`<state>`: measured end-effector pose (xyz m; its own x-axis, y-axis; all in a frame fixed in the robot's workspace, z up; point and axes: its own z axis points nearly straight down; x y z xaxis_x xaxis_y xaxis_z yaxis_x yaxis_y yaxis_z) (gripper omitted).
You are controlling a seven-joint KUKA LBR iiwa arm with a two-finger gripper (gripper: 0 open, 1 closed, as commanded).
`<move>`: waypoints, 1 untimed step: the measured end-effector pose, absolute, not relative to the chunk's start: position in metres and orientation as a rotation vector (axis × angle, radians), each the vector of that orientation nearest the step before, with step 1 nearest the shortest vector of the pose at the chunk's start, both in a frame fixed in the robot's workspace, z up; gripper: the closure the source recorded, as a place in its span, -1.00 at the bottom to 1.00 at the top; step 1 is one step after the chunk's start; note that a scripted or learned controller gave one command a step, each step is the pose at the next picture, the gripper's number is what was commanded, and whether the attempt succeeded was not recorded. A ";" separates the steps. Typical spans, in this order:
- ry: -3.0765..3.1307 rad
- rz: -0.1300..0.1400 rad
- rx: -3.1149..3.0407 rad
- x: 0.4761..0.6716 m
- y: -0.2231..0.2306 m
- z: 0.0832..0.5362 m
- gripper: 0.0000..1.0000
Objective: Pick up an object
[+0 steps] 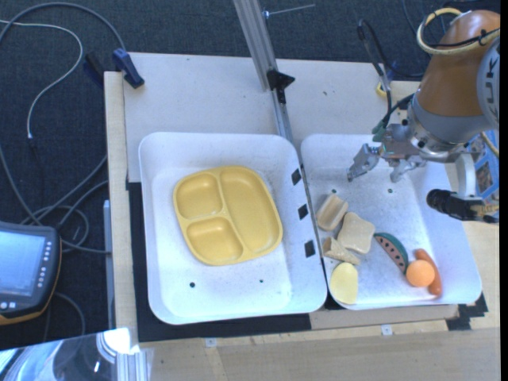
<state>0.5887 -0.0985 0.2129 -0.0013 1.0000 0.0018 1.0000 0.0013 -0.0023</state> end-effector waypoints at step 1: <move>-2.221 0.000 -2.219 0.589 -0.099 0.213 -1.00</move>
